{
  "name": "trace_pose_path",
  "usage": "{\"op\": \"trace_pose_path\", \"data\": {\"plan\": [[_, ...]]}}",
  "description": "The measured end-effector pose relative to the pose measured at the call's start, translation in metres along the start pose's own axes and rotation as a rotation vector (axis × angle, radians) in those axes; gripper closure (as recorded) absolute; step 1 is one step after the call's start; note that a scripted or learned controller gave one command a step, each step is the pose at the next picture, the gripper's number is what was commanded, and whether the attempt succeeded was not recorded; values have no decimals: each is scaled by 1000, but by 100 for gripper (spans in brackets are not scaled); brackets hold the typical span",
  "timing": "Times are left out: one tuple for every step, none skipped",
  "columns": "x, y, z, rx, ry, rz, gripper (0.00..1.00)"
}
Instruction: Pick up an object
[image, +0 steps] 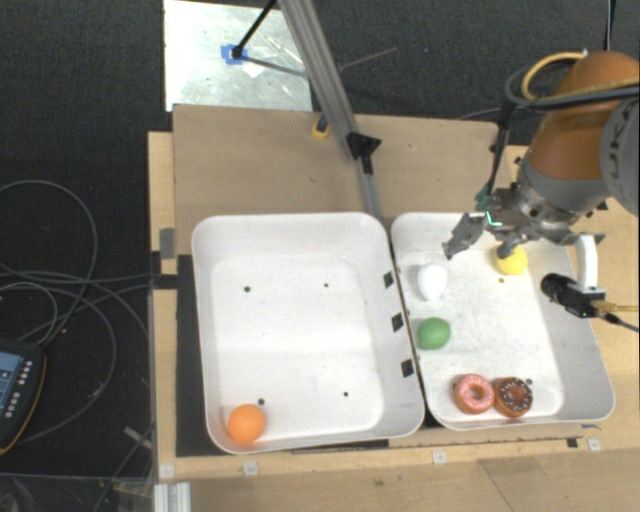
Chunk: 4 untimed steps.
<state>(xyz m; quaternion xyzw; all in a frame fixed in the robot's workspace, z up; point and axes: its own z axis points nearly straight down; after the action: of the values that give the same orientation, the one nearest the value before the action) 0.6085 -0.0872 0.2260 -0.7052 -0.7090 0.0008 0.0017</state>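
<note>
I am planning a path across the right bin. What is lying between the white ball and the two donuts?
In the camera view, the green ball lies between the white ball and the donuts, on the right bin floor.

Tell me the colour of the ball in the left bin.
Orange. The ball lies in the near-left corner of the left bin, clearest in the camera view.

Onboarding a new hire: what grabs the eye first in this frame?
The grey and orange arm looms at upper right, its gripper over the right bin near a yellow object. That bin also holds a white ball, green ball and two donuts. An orange ball sits alone in the left bin's near corner.
</note>
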Motion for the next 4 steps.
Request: {"op": "trace_pose_path", "data": {"plan": [[0,1,-3,-5,-1,2,0],[3,-6,42,0,-1,4,0],[-2,-16,94,1,0,5,0],[-1,-16,138,-1,0,5,0]]}}
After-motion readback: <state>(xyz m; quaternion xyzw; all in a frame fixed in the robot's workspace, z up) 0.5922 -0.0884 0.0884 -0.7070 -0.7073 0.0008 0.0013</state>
